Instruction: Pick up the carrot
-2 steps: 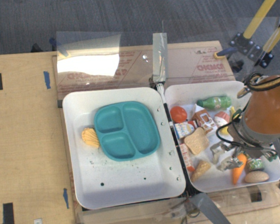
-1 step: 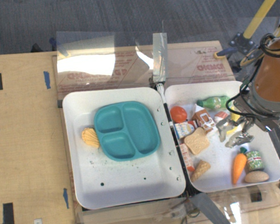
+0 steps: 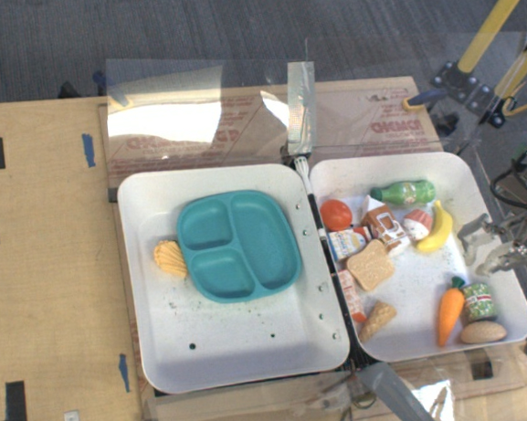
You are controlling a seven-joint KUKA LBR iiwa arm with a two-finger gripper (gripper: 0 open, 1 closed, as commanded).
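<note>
the orange plastic carrot with a green top [image 3: 450,314] lies in the right white bin [image 3: 406,163], long axis near upright in the frame, beside a small green-labelled can [image 3: 479,301]. the metal two-finger gripper [image 3: 492,242] hovers just up-right of it; whether anything is held cannot be told.

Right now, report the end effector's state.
End effector: at the right bin's right rim, up-right of the carrot; nothing seen in it; open or shut cannot be told.
</note>
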